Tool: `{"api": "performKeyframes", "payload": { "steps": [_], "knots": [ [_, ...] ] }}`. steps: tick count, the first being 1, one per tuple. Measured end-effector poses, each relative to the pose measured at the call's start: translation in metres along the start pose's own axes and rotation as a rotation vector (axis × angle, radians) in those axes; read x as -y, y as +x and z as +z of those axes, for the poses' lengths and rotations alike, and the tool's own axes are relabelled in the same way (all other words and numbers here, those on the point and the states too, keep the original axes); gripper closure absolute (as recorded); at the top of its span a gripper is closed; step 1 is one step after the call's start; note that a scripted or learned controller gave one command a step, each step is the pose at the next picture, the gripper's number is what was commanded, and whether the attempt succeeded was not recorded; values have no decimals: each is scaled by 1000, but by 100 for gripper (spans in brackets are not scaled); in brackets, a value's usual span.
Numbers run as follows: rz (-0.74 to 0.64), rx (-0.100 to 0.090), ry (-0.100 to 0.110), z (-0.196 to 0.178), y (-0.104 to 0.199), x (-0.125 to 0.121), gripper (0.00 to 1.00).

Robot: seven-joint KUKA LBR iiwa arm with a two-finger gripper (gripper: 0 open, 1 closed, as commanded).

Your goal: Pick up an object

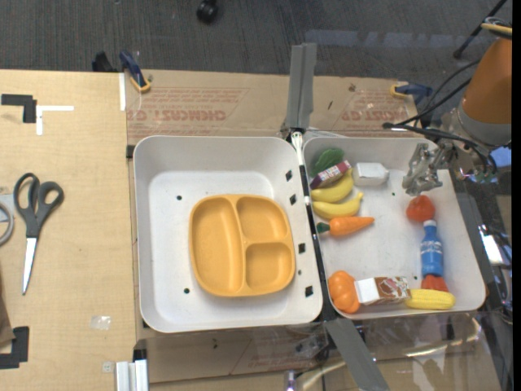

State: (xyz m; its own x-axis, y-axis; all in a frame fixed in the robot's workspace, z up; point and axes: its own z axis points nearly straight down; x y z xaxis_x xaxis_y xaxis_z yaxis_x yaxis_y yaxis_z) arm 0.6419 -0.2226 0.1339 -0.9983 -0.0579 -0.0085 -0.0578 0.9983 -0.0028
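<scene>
Yellow bananas (pixel 334 199) two, carrot (pixel 352 226) one, bottle (pixel 431 252) one; pincer (pixel 422 177) state unclear.

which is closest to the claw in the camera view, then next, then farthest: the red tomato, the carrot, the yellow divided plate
Measured from the claw, high on the right side of the right bin:
1. Red tomato, just below the claw in the right bin.
2. Carrot, near the right bin's left wall, below the bananas.
3. Yellow divided plate, in the middle of the left bin.
</scene>
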Motion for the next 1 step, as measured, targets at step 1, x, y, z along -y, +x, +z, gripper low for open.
{"api": "performKeyframes", "payload": {
  "steps": [1],
  "knots": [
    [207,-1,-1,39,-8,-1,100]
  ]
}}
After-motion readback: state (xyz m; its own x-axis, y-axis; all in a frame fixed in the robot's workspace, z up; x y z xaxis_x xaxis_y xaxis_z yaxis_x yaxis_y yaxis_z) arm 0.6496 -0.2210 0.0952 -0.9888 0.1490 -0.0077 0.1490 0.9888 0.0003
